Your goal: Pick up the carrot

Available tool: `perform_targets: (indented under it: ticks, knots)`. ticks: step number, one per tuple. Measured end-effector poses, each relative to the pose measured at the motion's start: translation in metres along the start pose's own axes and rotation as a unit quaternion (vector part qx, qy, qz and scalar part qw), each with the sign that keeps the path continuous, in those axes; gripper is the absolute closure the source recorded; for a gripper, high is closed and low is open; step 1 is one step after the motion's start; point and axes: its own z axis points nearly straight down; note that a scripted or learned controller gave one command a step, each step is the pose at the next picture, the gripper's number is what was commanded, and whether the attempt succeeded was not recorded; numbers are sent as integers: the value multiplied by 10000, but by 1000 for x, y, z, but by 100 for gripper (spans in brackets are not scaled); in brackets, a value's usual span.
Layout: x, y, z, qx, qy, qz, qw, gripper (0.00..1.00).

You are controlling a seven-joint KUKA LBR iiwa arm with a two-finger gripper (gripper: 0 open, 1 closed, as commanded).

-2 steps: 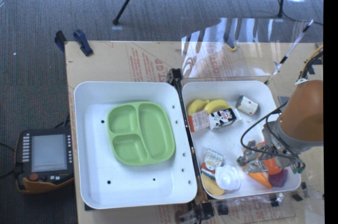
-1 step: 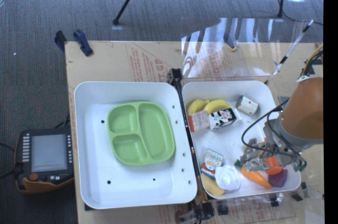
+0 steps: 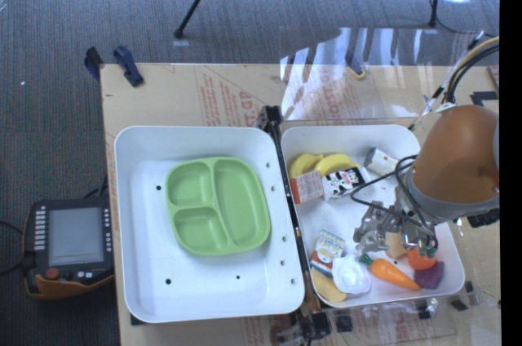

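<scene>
The orange carrot point(image 3: 393, 273) lies at a slant near the front of the right bin point(image 3: 371, 136), between a white lumpy item and a dark purple one. My gripper point(image 3: 391, 228) hangs just above and behind it, over the middle-right of that bin, with the orange-banded wrist behind it. Nothing shows between its fingers, and the metal parts are too cluttered to read their spacing.
The right bin also holds yellow bananas point(image 3: 320, 164), a small milk carton point(image 3: 341, 183), a red-white packet point(image 3: 306, 188), a grey can point(image 3: 380, 160), a small box point(image 3: 329, 243) and an orange-red fruit point(image 3: 422, 258). The left bin point(image 3: 147, 255) holds a green divided plate point(image 3: 217, 204).
</scene>
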Motion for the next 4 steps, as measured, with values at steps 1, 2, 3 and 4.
perform_targets:
  ticks: [1,2,3,4]
  knots:
    - [0,0,0,2,2,-2,10000,0]
    - [17,-44,44,0,38,-507,9987,0]
    - [15,-43,33,-5,18,-521,9986,100]
    - [14,-42,24,-11,17,-531,9986,100]
